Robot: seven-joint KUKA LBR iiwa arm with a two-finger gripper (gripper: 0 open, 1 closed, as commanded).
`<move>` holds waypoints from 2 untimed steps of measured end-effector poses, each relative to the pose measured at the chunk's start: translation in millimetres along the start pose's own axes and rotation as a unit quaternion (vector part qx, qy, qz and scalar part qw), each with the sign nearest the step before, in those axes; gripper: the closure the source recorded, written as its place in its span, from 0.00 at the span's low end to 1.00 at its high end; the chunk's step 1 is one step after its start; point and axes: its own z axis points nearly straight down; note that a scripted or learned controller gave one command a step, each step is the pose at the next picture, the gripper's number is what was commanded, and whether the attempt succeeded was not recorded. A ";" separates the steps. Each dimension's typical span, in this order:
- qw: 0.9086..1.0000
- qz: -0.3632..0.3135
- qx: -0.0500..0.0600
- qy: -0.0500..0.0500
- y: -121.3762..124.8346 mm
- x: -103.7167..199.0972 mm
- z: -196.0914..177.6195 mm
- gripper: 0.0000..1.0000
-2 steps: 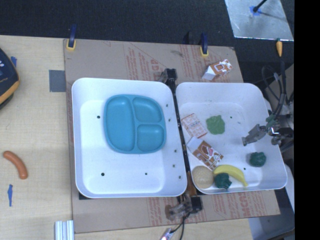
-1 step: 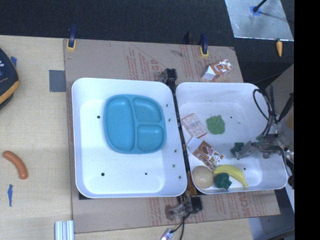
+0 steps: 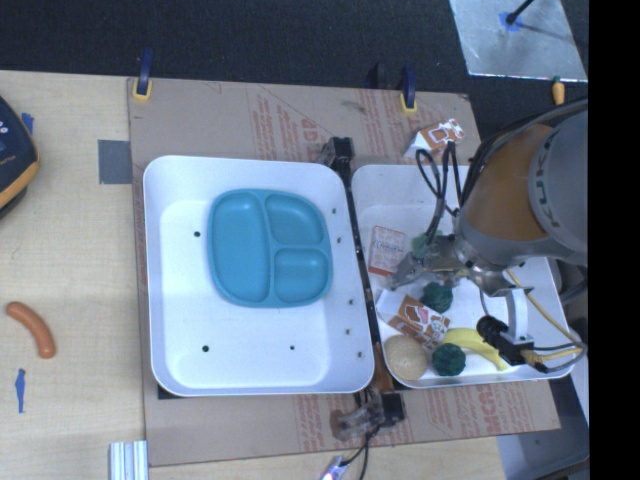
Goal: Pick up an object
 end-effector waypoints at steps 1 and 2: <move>1.000 0.003 0.000 0.000 5.6 -68.0 -26.2 0.00; 1.000 0.002 0.000 0.001 63.8 -52.0 -0.5 0.00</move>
